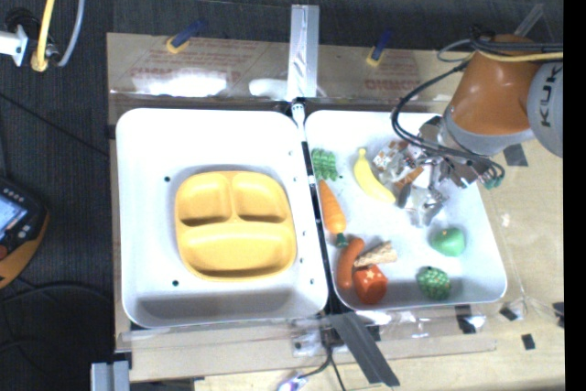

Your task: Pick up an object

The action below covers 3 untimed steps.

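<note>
Step in hand, as judged: approach. No object is seen between the fingers, so the pick is not yet made.

Near edge of the right bin (pixel 494 284): a tomato (pixel 370 285) lies touching a second carrot (pixel 347 259), with a tan scrap (pixel 376 255) across them. A green berry (pixel 434 282) sits near the front right corner, and an apple (pixel 448 241) lies just behind it.

Middle of the bin: the gripper (pixel 423 199) hangs low over the floor, just above the apple and to the right of the banana (pixel 371 178). Whether the fingers are open or closed cannot be told; cable and metal parts clutter them.

The closest candidates are the apple and the banana. The next move calls for centring over one of them, descending with the jaws spread wider than it, then closing. The apple is round and may roll away; the banana lies close to the fingers and could be nudged.

Left wall of the bin: a carrot (pixel 331 206) and, behind it, a small green piece (pixel 324 164). Both lie against the wall, leaving little finger room.

Left bin (pixel 146 151): a yellow tray (pixel 236 223), well apart from the gripper.
</note>
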Each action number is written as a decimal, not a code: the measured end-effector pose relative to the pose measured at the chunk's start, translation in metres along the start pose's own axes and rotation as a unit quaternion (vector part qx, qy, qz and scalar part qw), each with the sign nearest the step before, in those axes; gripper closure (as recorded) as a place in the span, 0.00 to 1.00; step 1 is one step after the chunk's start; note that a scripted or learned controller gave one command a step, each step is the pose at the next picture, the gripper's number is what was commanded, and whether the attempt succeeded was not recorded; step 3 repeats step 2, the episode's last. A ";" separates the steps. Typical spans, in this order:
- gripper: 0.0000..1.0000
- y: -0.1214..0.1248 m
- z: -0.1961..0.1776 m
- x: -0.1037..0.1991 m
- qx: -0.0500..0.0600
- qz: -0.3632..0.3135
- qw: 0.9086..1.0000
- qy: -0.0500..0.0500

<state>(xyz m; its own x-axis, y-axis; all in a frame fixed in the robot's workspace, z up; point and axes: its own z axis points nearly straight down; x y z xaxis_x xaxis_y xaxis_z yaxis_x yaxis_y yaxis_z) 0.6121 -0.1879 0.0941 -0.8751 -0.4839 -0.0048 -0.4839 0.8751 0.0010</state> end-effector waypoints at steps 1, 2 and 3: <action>0.00 0.024 0.003 0.052 0.003 0.009 1.000 -0.004; 0.00 0.040 0.004 -0.015 0.002 0.080 0.997 -0.002; 0.00 0.040 0.004 -0.015 0.002 0.080 0.997 -0.002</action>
